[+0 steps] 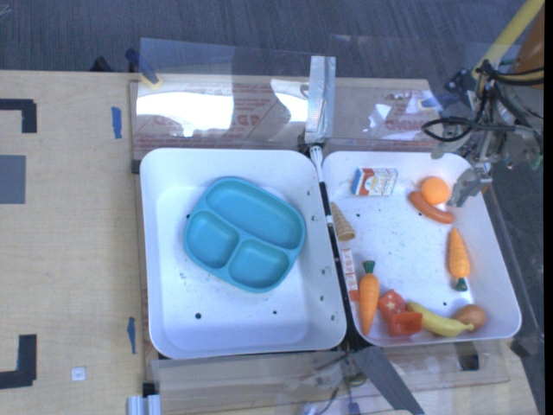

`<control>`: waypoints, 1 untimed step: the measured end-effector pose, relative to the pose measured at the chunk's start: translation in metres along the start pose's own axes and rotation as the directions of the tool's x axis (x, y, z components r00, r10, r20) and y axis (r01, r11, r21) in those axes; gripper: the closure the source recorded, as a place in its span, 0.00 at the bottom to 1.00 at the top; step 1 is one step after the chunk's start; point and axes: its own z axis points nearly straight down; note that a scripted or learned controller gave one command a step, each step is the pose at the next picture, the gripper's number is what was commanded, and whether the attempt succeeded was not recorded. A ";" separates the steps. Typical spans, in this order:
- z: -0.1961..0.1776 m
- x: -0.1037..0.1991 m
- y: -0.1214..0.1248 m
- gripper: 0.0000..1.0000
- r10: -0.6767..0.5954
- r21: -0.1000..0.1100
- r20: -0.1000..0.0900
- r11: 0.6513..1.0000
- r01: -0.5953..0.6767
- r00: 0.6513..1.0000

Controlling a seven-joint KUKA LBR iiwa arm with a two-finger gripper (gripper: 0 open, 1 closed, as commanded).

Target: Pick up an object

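Observation:
My gripper [467, 188] hangs over the upper right part of the right bin [501, 266], just right of an orange ball [433, 188] and a red sausage [429, 208]. Nothing shows held in it. Also in this bin lie a small white and red carton [373, 181], a waffle cone [342, 221], a thin red and white packet [347, 271], two carrots [457, 253] [369, 295], a red pepper [396, 311], a banana [441, 322] and a brown round item [472, 316].
The left bin [164, 258] holds a blue divided plate [246, 232]. A clear sheet and a metal post [320, 98] stand behind the bins. Cables [458, 128] hang near the arm at the upper right.

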 end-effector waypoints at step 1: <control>0.121 0.013 -0.053 0.00 -0.129 -0.005 -0.011 0.992 0.129 0.992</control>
